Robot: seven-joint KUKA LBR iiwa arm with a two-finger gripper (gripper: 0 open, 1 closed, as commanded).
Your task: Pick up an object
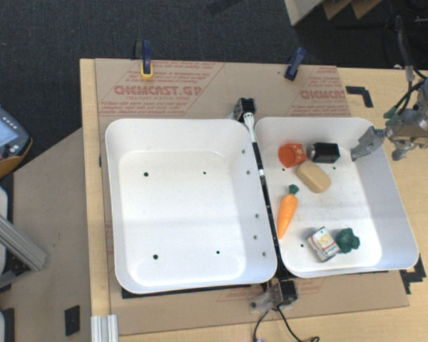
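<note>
The right bin point(385, 212) holds several small objects. A red-orange lump point(292, 154) lies beside a black block point(324, 152), with a tan block point(313, 177) just below them. An orange carrot with a green top point(286, 213) lies near the divider. A small printed box point(322, 244) and a dark green piece point(347, 240) sit close together at the near side. My gripper point(380, 150) hangs over the bin's far right corner, open, with nothing between its fingers. It is to the right of the black block and apart from it.
The left bin point(128, 191) is a plain white tray next to the right bin. A black divider strip point(260, 180) runs between the bins. Both rest on a brown board point(200, 84) held by clamps at the far edge.
</note>
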